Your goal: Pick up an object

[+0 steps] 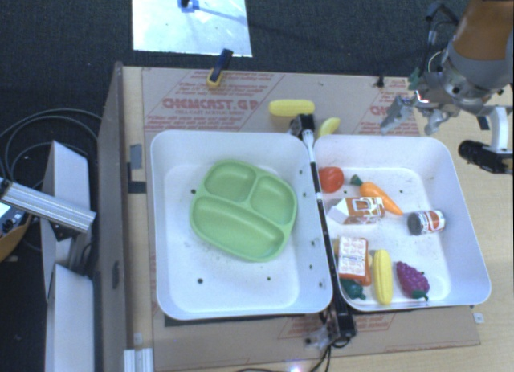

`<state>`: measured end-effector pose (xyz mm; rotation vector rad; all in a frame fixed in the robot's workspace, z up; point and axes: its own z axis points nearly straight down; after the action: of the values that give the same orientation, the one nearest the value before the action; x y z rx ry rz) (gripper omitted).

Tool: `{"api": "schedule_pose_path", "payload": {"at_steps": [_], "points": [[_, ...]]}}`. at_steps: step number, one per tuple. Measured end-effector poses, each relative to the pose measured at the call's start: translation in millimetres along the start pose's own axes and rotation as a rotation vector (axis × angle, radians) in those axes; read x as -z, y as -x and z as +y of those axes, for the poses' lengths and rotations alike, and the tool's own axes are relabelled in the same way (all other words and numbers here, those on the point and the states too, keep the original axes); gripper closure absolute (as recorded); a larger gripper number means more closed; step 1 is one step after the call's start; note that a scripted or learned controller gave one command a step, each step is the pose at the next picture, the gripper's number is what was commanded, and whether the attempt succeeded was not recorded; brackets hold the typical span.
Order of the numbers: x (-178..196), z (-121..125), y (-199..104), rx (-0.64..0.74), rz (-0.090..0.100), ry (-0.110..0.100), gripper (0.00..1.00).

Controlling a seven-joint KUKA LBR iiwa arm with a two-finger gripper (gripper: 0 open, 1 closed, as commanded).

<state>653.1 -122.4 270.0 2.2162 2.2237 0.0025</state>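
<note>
Nearest in the right bin (462,202) lie grapes (412,279), a banana (383,276) and a carton (352,258), with a can (426,222), a second carton (359,210), a carrot (380,195) and a tomato (331,178) farther back; the left bin (173,202) holds a green tray (243,210). Beyond the right bin's far rim, the fingers (395,113) hang spread open over the worktop (353,97), gripping nothing. Every object lies well apart from them, the can and carrot nearest.
</note>
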Motion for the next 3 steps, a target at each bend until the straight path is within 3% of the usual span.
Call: {"api": "schedule_pose_path", "payload": {"at_steps": [1, 2, 3], "points": [[-112, -31, 4, -0.003, 0.002, -0.009, 0.00], [-130, -43, -1, -0.003, 0.000, -0.002, 0.00], [-189, -52, 3, -0.003, 0.001, -0.005, 0.00]]}}
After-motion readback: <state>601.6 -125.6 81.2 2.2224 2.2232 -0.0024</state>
